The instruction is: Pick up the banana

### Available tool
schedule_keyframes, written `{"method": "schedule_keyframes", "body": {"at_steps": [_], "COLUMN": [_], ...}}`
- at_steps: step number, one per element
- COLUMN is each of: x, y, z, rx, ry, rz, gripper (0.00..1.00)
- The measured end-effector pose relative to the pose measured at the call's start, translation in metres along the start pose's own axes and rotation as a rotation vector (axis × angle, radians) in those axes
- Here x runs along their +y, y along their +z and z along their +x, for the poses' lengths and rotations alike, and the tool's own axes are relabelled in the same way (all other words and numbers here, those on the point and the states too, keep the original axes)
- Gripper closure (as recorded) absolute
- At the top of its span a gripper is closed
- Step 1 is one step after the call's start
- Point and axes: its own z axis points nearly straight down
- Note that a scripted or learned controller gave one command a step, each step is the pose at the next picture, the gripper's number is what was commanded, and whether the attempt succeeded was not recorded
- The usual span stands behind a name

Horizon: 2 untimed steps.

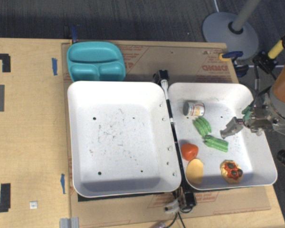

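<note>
1. White plastic forms both bins on the cardboard-covered worktop (28, 141). The left bin (118, 137) and the right bin (259, 158) touch along their inner rims.
2. Which piece is the banana cannot be told for sure. The closest match is a plain yellow rounded piece (194, 171) in the right bin's near left corner, just on the near side of a red piece (189, 151).
3. Also in that bin are a small can (194, 109) lying on its side towards the far end, two green pods (209, 134) in the middle, and a yellow and red piece (232, 171) at the near right.
4. The pincer (229, 127) hangs over the right bin, just right of the green pods and well apart from the yellow rounded piece. Whether it is released or clenched cannot be told.
5. A teal divided tray (96, 61) sits beyond the left bin's far edge.
</note>
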Motion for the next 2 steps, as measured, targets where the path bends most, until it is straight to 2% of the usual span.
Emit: {"method": "schedule_keyframes", "body": {"at_steps": [1, 2], "x": [-0.003, -0.001], "y": [0.145, 0.134], "z": [-0.020, -0.020], "rx": [0.001, 0.000], "ry": [-0.099, -0.099], "rz": [0.003, -0.002], "gripper": [0.00, 1.00]}}
